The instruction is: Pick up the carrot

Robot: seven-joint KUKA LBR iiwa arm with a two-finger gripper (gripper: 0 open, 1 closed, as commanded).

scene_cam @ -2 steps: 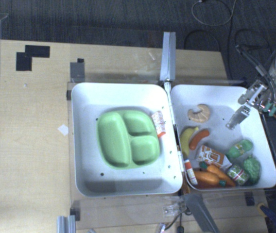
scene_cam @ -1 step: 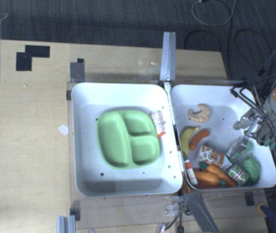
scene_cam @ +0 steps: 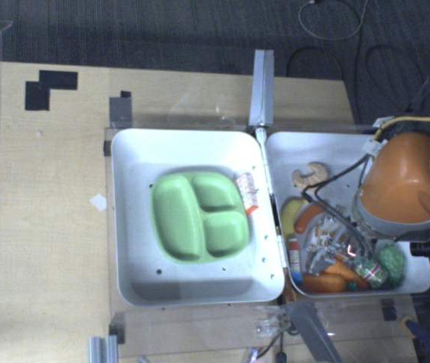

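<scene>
Closest to my camera is the arm's orange band (scene_cam: 403, 178) at the right of the frame, with the gripper (scene_cam: 338, 242) down in the right bin (scene_cam: 351, 146). The carrot (scene_cam: 328, 281) lies at that bin's lower edge among clutter. A green tray (scene_cam: 198, 216) sits in the left bin (scene_cam: 135, 203).

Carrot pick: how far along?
Done: the arm is over the right bin, with the gripper down in the toy pile. In hand: nothing visibly held; the carrot lies on the bin floor near the front wall. Left: grasp and lift it.
</scene>
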